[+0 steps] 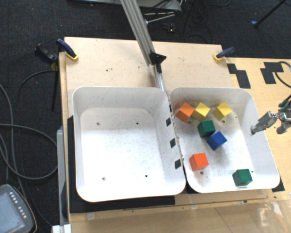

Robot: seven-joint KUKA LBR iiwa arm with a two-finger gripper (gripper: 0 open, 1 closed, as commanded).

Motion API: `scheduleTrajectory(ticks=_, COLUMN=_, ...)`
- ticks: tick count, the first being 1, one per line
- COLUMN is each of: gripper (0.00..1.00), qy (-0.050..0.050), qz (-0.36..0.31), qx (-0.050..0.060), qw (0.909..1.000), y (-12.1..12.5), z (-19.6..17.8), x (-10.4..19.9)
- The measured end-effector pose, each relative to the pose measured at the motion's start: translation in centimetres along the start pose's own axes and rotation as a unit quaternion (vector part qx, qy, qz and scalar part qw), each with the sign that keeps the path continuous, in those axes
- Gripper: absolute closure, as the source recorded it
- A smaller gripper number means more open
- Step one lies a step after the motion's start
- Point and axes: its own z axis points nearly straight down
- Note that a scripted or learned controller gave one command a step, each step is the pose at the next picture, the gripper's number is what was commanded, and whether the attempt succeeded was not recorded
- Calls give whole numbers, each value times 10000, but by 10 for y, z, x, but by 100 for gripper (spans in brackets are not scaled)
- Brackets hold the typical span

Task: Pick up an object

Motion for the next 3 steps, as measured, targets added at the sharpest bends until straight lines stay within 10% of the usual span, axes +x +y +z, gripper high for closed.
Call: scheduleTrajectory(ticks=3, gripper=0, qy=2, qz=12, qx=3, qw=10000, y=-1, z=101, x=8)
